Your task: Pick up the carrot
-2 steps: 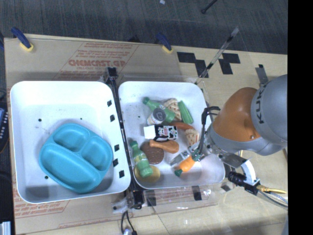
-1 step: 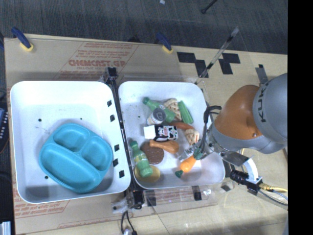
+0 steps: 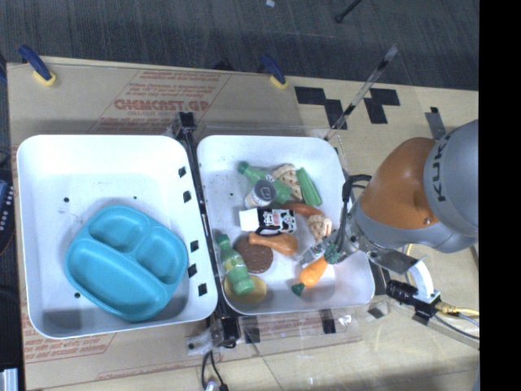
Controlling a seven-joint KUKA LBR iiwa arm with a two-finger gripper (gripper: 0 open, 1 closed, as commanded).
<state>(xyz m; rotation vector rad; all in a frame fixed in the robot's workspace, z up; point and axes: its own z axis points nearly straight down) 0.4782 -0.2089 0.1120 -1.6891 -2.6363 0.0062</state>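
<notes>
2 white bins sit side by side on the bench. The left bin [image 3: 49,218] has a blue tray [image 3: 126,259] in it, and the tray has 3 parts. The right bin [image 3: 220,177] is full of little toy foods.

The carrot [image 3: 312,273] is orange with a bit of green at its low end. It lies near the front right corner of the right bin, tilted. The gripper [image 3: 324,255] is right at the top end of the carrot and seems to touch it. It is small and partly in shadow, so I cannot tell how its grip stands or if it has the carrot.

The arm [image 3: 407,198] comes in from the right. It is grey with a big orange part, and it hangs over the right edge of the bin.

Other toys lie close by. A green bottle [image 3: 264,179] lies near the back of the bin. A black and white box [image 3: 277,219] sits in the middle. A brown round thing [image 3: 257,257] is just left of the carrot. A green toy [image 3: 236,269] lies by the left wall, next to a yellow one [image 3: 254,287].
</notes>
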